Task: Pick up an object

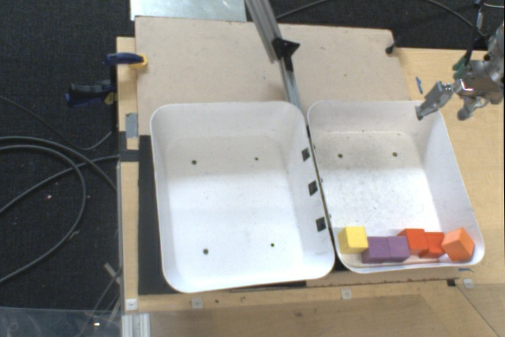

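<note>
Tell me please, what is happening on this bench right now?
A robot arm is reaching in from the right, and its two-finger gripper hangs over the far right rim of the right shallow white bin. Its fingers are spread, with nothing between them. Along that bin's near edge lie a yellow block, a purple block, a red-orange block and an orange block, all untouched. The left white bin stands beside it.

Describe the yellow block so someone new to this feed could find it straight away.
Start at the right-hand white bin and look along its near edge, where a row of blocks lies. The yellow block is the leftmost in that row, next to the divider between the bins. It is the only yellow piece, with the purple block to its right and orange ones beyond.
</note>
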`<state>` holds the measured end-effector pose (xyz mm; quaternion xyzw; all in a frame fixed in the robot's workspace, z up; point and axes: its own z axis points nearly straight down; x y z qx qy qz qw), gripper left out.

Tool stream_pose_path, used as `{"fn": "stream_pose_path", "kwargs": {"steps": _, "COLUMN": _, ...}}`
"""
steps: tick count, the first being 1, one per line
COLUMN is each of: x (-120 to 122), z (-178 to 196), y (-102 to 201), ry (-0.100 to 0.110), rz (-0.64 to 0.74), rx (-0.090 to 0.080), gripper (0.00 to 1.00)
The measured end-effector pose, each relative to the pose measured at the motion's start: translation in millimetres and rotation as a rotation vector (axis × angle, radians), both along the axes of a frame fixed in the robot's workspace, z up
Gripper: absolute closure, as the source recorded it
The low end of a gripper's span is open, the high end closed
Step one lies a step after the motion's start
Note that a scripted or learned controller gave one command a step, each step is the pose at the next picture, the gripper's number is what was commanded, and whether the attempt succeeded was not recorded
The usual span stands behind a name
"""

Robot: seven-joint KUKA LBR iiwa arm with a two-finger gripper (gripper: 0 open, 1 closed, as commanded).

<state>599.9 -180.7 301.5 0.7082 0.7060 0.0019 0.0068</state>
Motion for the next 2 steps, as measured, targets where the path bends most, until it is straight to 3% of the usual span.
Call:
{"fn": "stream_pose_path", "kwargs": {"steps": 1, "x": -43, "z": -108, "y": 21, "ry": 0.020, "rz": 0.004, "rx": 0.009, "gripper": 0.00}}
{"fn": "stream_pose_path", "kwargs": {"steps": 2, "x": -92, "z": -164, "y": 2, "ry": 0.019, "rz": 0.000, "rx": 0.008, "gripper": 0.00}}
